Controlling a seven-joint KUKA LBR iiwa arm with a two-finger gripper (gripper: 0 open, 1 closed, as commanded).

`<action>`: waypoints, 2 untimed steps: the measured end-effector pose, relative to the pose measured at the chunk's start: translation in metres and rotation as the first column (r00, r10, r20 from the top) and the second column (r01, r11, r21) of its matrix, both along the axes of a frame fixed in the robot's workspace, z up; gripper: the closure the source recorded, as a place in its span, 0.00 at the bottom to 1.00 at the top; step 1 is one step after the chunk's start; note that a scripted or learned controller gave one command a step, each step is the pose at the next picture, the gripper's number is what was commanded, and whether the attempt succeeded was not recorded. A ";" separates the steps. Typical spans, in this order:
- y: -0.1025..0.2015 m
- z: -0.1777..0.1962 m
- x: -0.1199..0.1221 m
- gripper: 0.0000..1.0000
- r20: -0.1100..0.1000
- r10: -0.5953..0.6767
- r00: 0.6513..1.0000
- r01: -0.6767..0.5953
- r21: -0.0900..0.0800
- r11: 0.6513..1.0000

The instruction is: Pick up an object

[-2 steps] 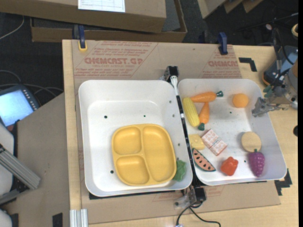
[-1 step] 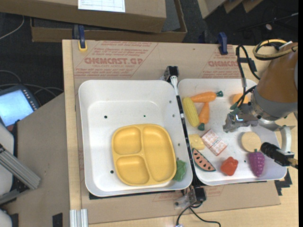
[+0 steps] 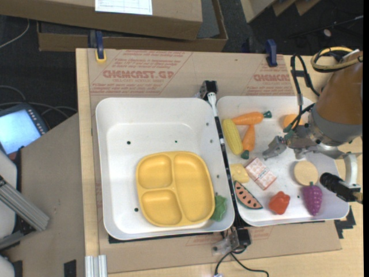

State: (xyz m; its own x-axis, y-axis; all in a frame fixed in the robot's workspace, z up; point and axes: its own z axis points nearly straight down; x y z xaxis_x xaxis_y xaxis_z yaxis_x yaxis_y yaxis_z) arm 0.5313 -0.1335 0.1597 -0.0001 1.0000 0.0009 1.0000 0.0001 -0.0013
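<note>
The right bin [image 3: 262, 101] holds several toy foods: a yellow corn cob [image 3: 232, 136], two orange carrots [image 3: 249, 119] [image 3: 248, 138], a pink box [image 3: 260, 172], a watermelon slice [image 3: 248, 195], a red pepper [image 3: 279, 202], purple grapes [image 3: 312, 197] and a beige disc [image 3: 305, 172]. My gripper [image 3: 278, 145] hangs low over the middle of this bin. It is right of the lower carrot and above the pink box. Nothing shows in its grasp. An orange piece [image 3: 290, 120] lies partly behind the arm.
The left bin [image 3: 127, 126] carries a yellow divided plate [image 3: 173, 188], with a green leafy item [image 3: 219, 208] at the plate's right edge. A black divider [image 3: 218, 131] runs between the bins. The arm's orange band [image 3: 340, 100] and cables cover the right bin's far right side.
</note>
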 end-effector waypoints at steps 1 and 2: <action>0.035 -0.066 -0.008 0.00 -0.004 0.001 1.000 -0.001 0.002 1.000; 0.042 -0.075 0.018 0.00 0.007 0.001 1.000 -0.001 -0.002 1.000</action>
